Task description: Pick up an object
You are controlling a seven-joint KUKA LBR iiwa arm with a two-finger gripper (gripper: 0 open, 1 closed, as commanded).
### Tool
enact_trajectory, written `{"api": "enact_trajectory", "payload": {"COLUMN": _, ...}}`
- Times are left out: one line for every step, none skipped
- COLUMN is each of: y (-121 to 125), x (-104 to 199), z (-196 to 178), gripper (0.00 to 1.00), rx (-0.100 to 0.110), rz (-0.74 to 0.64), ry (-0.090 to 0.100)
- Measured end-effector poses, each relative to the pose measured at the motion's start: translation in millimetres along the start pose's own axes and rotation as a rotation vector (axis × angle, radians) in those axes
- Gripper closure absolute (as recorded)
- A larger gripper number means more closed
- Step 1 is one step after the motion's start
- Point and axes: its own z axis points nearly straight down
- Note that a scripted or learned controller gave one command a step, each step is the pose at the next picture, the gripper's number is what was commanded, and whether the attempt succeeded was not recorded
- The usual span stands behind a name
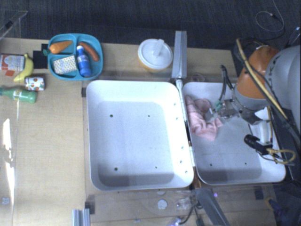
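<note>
A crumpled pink cloth [201, 117] lies in the right bin [235, 166], against its left wall. My gripper [219, 109] is low over the bin, right at the cloth's upper right edge, and seems to touch it. The grey arm with its orange band [254, 74] reaches in from the right above the bin. The arm's body hides part of the bin's right side.
The left bin [136, 173] sits beside the right one, with a metal divider [179, 55] at the back between them. A white lidded cup [155, 54], a blue tray of toy food [75, 55], a banana [24, 68], a small can [35, 83] and a green bottle [19, 95] stand on the bench. Black and yellow cables [263, 147] hang at the right.
</note>
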Motion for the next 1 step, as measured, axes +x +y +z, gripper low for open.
{"api": "enact_trajectory", "payload": {"y": 2.7, "x": 2.0, "z": -11.6, "gripper": 1.00, "rx": -0.005, "rz": -0.003, "ry": 0.003}}
